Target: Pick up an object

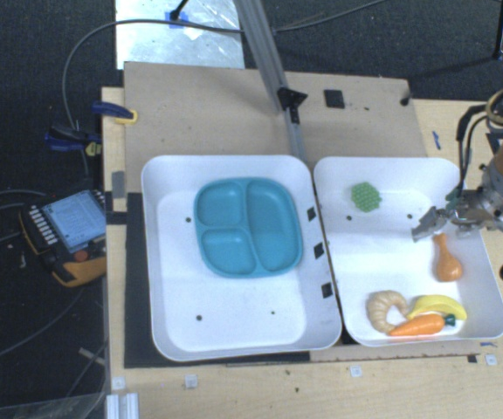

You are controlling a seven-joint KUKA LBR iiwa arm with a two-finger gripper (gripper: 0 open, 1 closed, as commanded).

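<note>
you see a handheld device (pixel 70 234) at nine o'clock, clamps (pixel 86 133) at ten, a shiny sheet (pixel 177 20) at eleven.

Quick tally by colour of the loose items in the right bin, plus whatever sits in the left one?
Green: 1, the ball
Orange: 2, the drumstick and the carrot
Yellow: 1, the banana
Tan: 1, the croissant
Blue: 1, the plate, in the left bin
Total: 6
</note>
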